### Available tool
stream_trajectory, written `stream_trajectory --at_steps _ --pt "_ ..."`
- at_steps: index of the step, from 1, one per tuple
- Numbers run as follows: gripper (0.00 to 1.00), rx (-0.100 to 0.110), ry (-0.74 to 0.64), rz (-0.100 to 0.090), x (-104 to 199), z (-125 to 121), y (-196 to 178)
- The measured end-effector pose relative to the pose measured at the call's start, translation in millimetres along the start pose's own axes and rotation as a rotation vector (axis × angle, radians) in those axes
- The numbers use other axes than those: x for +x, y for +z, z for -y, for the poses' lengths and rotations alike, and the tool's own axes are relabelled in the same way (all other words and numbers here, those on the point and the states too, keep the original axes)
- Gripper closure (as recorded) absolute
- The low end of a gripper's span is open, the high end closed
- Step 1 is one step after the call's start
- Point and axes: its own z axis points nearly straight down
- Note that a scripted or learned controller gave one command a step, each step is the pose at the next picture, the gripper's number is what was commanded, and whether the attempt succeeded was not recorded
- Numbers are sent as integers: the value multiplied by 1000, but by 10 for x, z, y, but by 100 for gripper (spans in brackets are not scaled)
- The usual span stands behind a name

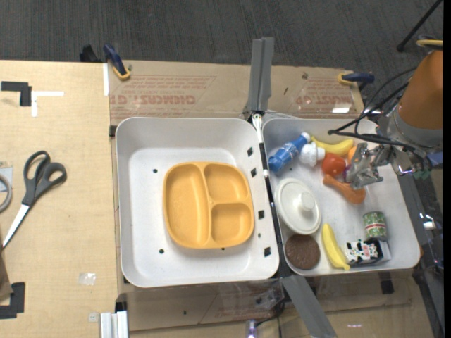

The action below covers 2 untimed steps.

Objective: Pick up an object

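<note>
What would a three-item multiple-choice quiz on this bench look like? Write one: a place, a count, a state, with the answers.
1. Where does the yellow divided plate lie?
A. left bin
B. right bin
C. on the cardboard

2. How many bananas are in the right bin?
A. one
B. two
C. four

3. Where is the gripper?
A. above the scissors
B. over the plate
C. low over the carrot and tomato

Answers: 1 A, the plate sits in the middle of the left bin. 2 B, one banana lies near the far wall and another banana by the front. 3 C, its tip hangs just right of the tomato, at the carrot.
</note>
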Motion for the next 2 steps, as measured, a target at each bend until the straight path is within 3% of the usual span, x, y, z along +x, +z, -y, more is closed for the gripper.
stream_trajectory --at_steps 1,2 --pt "100 -2 83 -2 -73 -430 -1213" --pt "0 -3 84 -3 -71 -428 -1208"
